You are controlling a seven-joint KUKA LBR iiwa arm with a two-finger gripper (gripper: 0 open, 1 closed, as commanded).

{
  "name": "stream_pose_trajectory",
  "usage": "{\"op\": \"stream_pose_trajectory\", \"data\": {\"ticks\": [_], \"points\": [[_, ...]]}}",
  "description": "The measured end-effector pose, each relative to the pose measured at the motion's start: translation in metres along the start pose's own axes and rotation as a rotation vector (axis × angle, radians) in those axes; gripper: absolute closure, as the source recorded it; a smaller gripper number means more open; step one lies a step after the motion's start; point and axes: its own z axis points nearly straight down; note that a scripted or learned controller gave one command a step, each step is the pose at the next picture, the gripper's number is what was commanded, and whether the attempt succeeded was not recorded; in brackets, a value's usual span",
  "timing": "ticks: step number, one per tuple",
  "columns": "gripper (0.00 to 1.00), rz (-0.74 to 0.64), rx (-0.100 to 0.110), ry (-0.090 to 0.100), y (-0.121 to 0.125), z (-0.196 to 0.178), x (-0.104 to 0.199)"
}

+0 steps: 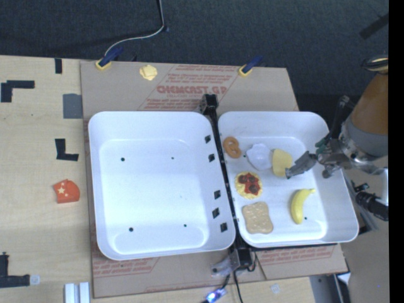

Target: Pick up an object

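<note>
Nearest the camera, along the right bin's (334,235) front edge, lies a tan toast slice (257,218), flat on the floor. Just right of it a banana (300,204) stands lengthwise, its tip pointing toward the far wall. Behind the toast sits a small pizza (249,184), yellow with red topping, close to the divider between the bins.

Further back, a yellow block (281,162) rests mid-bin, with a pale, whitish lump (258,154) touching its left side. Left of that, a pretzel (231,147) lies near the divider.

The arm (372,115) comes in from the right over the bin's rim, orange band uppermost, wrist bent so that the gripper (294,167) slants down and leftward. One dark finger (302,163) reaches to just beside the yellow block's right edge; whether it touches cannot be told. Nothing is seen between the fingers, and whether they are spread or closed cannot be told at this angle.

The left bin (101,169) sits alongside. On the bench to its left lies a red piece (66,191), and beyond the bins a small yellow piece (148,72) rests on the cardboard (189,87).
</note>
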Motion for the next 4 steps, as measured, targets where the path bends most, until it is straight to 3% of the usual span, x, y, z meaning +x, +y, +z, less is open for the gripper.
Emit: {"op": "stream_pose_trajectory", "data": {"ticks": [1, 2, 3, 4], "points": [[0.0, -0.004, -0.008, -0.004, 0.089, 0.123, -0.032], [1.0, -0.003, -0.005, -0.003, 0.086, 0.108, -0.031], [1.0, -0.006, 0.022, -0.001, 0.144, 0.12, 0.041], [1.0, -0.007, -0.008, 0.001, 0.135, 0.012, 0.116]]}}
